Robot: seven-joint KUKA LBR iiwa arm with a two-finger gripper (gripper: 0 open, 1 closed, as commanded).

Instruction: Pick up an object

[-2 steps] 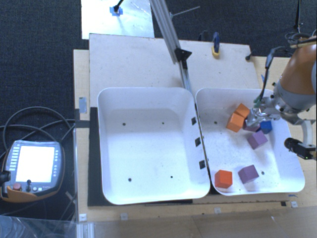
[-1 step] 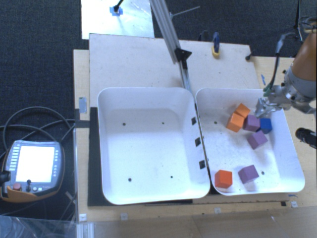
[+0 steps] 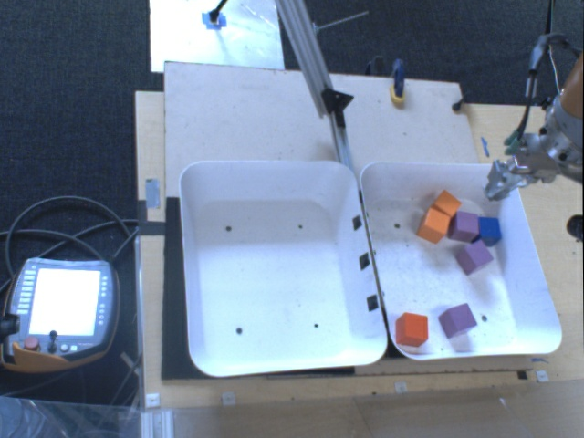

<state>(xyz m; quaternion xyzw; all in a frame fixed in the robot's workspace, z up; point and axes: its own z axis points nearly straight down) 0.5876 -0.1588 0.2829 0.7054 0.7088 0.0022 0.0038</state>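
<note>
Orange cube [image 3: 411, 328], purple cube [image 3: 457, 319] in right bin [image 3: 538, 286], pincer [image 3: 501, 180] perhaps above rim

arm [image 3: 568, 108] cut off at right edge, pincer [image 3: 500, 182] fingers too blurred to tell

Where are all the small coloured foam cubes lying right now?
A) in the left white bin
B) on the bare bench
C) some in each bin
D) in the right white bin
D: the orange, purple and blue cubes all lie inside the right white bin.
</note>
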